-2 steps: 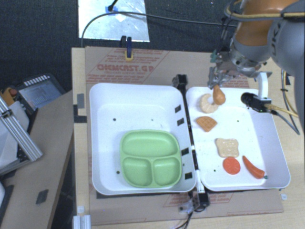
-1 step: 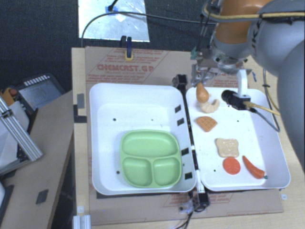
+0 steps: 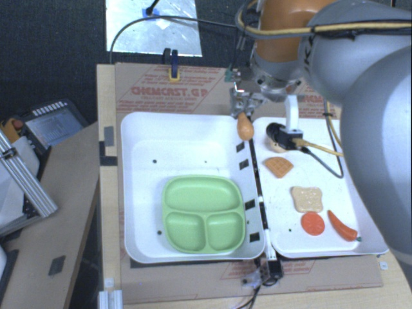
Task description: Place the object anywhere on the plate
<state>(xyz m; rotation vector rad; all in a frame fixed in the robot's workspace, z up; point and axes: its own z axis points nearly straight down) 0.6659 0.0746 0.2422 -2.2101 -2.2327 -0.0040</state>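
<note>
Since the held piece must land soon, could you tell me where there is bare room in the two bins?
Bare floor lies in the left white bin behind and left of the green three-compartment plate. The right white bin is crowded with toy food.

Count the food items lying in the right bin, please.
4: a waffle-like piece near the divider, a bread slice below it, a red round slice, and a red-orange pepper at its right. The arm may hide more.

Bright even overhead light, soft focus, glare on white bins.
</note>
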